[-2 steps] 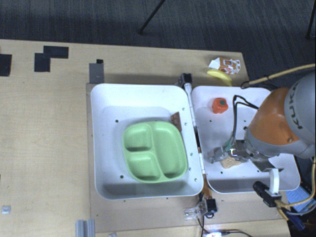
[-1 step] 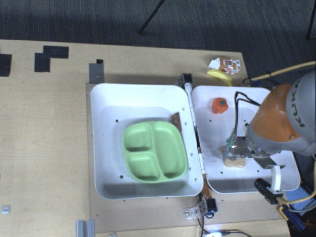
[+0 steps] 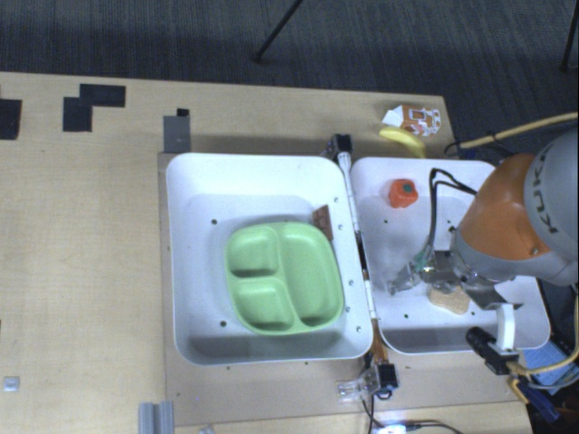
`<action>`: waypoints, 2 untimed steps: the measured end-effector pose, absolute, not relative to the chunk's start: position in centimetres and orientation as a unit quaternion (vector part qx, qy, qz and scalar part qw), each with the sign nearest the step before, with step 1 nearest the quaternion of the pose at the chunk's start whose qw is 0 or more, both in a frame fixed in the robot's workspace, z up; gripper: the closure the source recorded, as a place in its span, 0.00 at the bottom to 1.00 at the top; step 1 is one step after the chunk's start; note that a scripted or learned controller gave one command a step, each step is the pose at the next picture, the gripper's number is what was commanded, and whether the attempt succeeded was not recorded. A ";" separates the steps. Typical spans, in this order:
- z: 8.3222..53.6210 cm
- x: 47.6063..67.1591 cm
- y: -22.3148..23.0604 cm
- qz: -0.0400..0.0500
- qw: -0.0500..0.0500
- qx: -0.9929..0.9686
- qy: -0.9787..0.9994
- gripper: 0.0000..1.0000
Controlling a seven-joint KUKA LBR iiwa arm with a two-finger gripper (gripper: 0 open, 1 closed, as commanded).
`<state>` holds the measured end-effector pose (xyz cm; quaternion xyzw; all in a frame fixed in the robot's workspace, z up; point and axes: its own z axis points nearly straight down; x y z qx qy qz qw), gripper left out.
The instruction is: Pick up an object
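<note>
Down in the right bin, the gripper hovers, its grip impossible to judge, a tan piece just beside it and a tomato well beyond.

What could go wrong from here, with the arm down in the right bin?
1. The hand sits low beside a tan object and a small greenish piece; it may close on neither or nudge both aside.
2. The arm's bulk hides part of the right bin, so a grasp is hard to confirm.
3. The orange object lies apart near the far wall, likely untouched by this try.
</note>
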<state>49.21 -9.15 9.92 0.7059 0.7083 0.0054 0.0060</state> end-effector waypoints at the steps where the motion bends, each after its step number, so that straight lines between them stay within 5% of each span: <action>1: 8.9 49.1 -8.7 0.003 0.009 0.707 0.707 0.00; 2: 8.9 60.9 -9.9 0.004 0.006 0.705 0.710 0.00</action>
